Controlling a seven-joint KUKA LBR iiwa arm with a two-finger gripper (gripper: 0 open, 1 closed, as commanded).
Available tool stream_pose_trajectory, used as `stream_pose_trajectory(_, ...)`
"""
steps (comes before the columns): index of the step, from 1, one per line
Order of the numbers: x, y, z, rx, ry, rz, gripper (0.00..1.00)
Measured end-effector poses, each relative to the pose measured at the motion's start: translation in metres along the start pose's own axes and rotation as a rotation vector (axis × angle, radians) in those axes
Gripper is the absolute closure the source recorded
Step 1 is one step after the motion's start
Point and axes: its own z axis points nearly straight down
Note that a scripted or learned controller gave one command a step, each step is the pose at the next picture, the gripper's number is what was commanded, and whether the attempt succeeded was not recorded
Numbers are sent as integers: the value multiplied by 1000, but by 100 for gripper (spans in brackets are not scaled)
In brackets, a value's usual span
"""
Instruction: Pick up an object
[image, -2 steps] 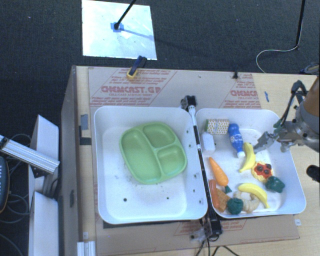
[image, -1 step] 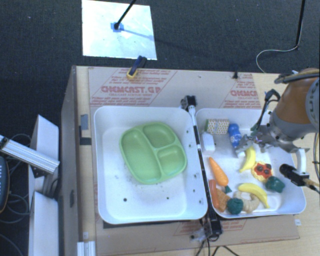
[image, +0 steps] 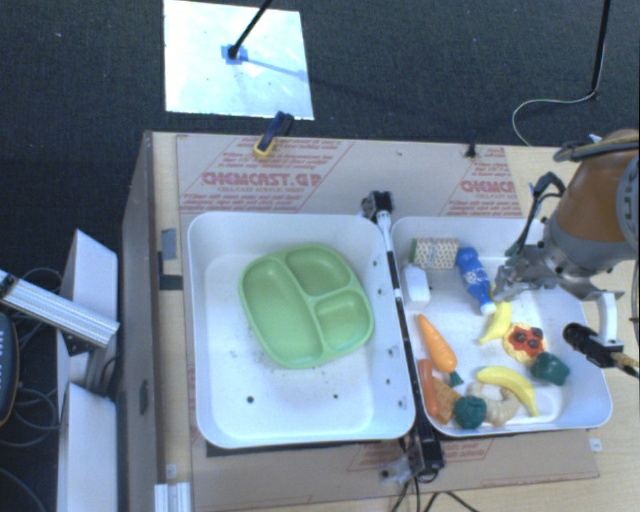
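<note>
As arm is cut off at right | jaws (image: 507, 283) state indiscernible, beside blue bottle (image: 474, 279) | right bin (image: 585, 400)

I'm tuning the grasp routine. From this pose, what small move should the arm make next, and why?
Probably lower the claw straight down a little. It hangs at the blue bottle, near its lower end, in the right bin, and nothing is seen between its tips yet.
</note>
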Motion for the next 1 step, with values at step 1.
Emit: stream_pose_trajectory(1, 99, 13, -68, 0, 2, -1, 100)
